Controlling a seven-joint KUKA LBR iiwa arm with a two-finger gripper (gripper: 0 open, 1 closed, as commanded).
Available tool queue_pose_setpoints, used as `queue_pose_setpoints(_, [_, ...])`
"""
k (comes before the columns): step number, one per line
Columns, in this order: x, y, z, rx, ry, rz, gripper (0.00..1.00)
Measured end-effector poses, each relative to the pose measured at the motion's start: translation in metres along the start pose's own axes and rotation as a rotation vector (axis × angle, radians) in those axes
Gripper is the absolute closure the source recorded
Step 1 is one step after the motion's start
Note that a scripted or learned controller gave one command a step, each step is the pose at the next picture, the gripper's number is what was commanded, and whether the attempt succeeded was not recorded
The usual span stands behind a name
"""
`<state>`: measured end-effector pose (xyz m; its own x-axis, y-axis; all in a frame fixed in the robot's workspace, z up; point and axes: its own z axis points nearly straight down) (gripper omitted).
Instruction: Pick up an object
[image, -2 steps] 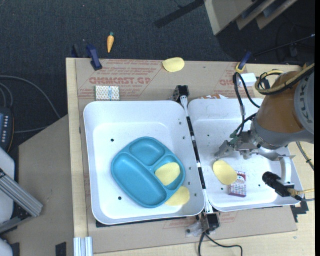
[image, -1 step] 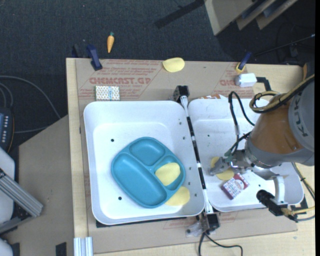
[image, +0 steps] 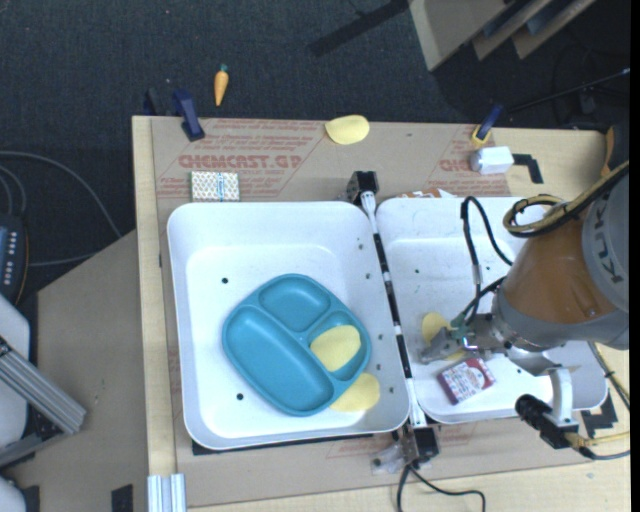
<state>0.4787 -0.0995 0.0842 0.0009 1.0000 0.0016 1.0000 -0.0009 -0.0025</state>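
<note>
The pincer (image: 440, 345) is low in the right bin (image: 420, 235), close to the wall between the two bins. Its tips are right beside a small yellow piece (image: 432, 325). I cannot tell how wide it is open, and I cannot see anything held in it. The grey arm (image: 560, 290) comes in from the right and covers much of that bin.

Just to the right of the pincer, a bit nearer, lies a small red packet (image: 466, 379) on the bin floor. In the left bin (image: 200, 250) sits a blue plate (image: 290, 345) with a yellow piece (image: 337, 345) on it and another yellow piece (image: 357, 393) at its near edge.

I think the arm is at the reaching step, down by the things but with nothing lifted yet. Next it likely needs to close on the small yellow piece or the red packet, get a good hold, and then go straight up without bumping the wall.
</note>
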Motion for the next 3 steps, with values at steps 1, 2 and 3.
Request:
queue_pose_setpoints(1, [0.0,0.001,-0.01,-0.003,-0.001,0.0,1.0])
queue_pose_setpoints(2, [0.0,0.0,-0.01,-0.002,-0.001,0.0,0.0])
queue_pose_setpoints(3, [-0.039,0.129,-0.001,-0.004,-0.003,-0.001,0.0])
